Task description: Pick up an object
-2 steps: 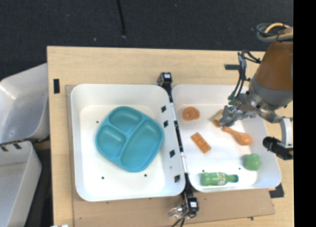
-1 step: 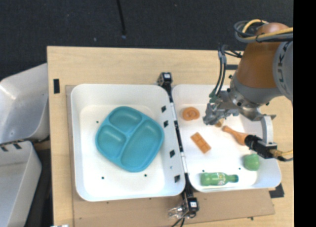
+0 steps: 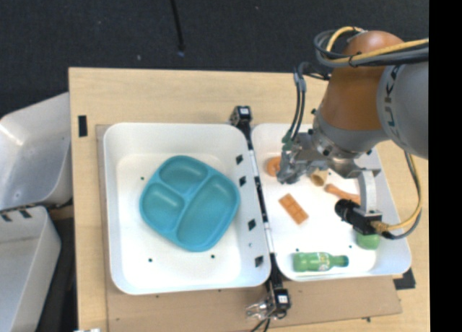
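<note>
The right bin [image 3: 390, 255] holds several small items: an orange ridged piece [image 3: 293, 209], a green bottle [image 3: 320, 260] lying on its side near the front wall, a small orange lump [image 3: 273, 167] by the left wall, a tan piece [image 3: 318, 177], an orange stick [image 3: 339, 191] and a green lump [image 3: 367, 240]. My gripper [image 3: 289, 170] hangs low over the bin's back left part, just right of the orange lump and above the ridged piece. I see nothing held in it.
The left bin [image 3: 123, 265] holds a blue divided plate [image 3: 190, 202]. The arm's orange band and grey wrist [image 3: 357, 99] cover the right bin's back. A black fitting [image 3: 356, 214] sits near the green lump. Clips line the divider between the bins.
</note>
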You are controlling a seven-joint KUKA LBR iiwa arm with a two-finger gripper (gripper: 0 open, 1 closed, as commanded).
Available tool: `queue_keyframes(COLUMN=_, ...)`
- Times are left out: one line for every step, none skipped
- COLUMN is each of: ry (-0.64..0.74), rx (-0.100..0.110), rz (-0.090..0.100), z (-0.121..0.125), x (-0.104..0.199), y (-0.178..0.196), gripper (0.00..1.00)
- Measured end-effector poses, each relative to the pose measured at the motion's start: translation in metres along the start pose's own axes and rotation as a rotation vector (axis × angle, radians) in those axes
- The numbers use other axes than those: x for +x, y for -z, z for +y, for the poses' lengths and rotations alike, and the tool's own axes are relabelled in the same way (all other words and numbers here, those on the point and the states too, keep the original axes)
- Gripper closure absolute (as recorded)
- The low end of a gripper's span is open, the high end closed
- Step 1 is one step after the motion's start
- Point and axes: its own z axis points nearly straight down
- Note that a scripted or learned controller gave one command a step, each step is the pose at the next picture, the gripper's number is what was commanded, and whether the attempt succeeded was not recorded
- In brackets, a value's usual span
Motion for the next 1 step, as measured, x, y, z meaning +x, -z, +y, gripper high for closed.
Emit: queue_keyframes(ry=-0.003, rx=0.002, rz=-0.003, z=-0.0087, x=0.0491, y=-0.0127, gripper=1.0)
